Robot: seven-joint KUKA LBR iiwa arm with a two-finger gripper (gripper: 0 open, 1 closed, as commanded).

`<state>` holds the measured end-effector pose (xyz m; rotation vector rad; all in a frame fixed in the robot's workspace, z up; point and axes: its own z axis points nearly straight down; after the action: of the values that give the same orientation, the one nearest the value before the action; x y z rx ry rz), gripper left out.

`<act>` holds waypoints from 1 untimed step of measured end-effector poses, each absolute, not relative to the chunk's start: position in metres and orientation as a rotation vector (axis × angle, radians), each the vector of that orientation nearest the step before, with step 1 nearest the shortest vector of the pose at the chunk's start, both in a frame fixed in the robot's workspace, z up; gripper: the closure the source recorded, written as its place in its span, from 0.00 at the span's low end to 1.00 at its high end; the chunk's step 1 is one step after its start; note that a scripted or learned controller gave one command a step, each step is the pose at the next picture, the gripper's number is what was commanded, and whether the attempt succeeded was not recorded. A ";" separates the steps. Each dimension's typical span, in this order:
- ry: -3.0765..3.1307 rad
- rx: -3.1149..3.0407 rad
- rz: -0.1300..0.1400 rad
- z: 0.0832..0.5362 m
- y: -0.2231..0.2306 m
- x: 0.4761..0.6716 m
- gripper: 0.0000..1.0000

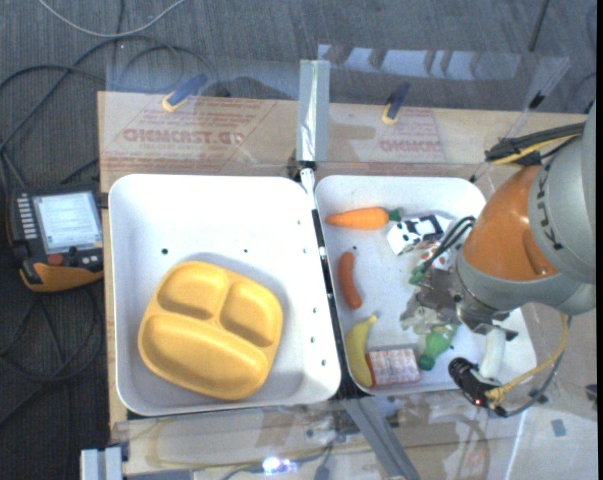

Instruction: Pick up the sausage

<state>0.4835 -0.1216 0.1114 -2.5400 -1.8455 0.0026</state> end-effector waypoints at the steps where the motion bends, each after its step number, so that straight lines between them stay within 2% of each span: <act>1: -1.917 -2.493 -0.010 0.092 -0.149 0.504 1.00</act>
<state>0.5042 -0.1493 0.0917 -2.4927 -1.9168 -0.0105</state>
